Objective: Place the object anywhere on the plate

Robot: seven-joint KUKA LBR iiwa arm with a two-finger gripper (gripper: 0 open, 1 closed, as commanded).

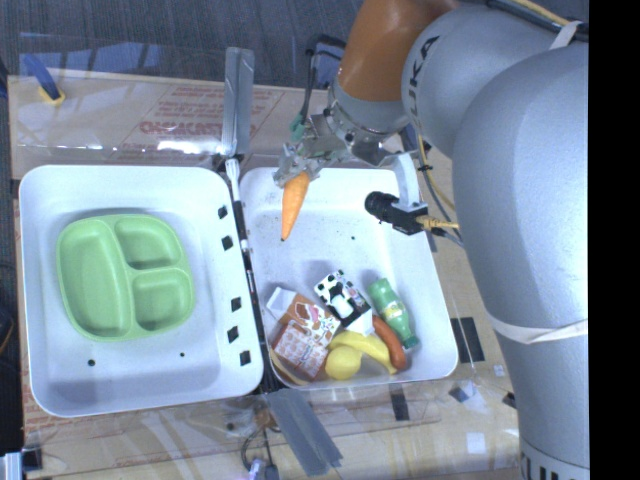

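- The gripper (300, 164), a cluster of grey metal parts below the arm's glossy orange band, hangs over the far-left corner of the right bin (420, 268).
- Its fingers pinch the thick top of a carrot (292, 204): smooth, orange, cone-shaped, hanging point-down above the bin floor.
- The plate (125, 276) is matte pale green plastic, a rounded square moulded into three compartments, lying flat in the left bin (50, 368); it sits well apart from the carrot.
- Both bins are shallow, smooth white plastic with rounded corners, joined by a strip with small black marks.
- At the right bin's near end lies a heap: a black-and-white patterned toy (338, 296), a green bottle (392, 313), a yellow banana (362, 351), a printed reddish-brown packet (303, 336); its print is too small to read.
- The worktop (150, 118) carries a clear sheet with faint red lettering, unreadable.
- Dark letters run down the arm's grey shell (416, 63), only partly legible.
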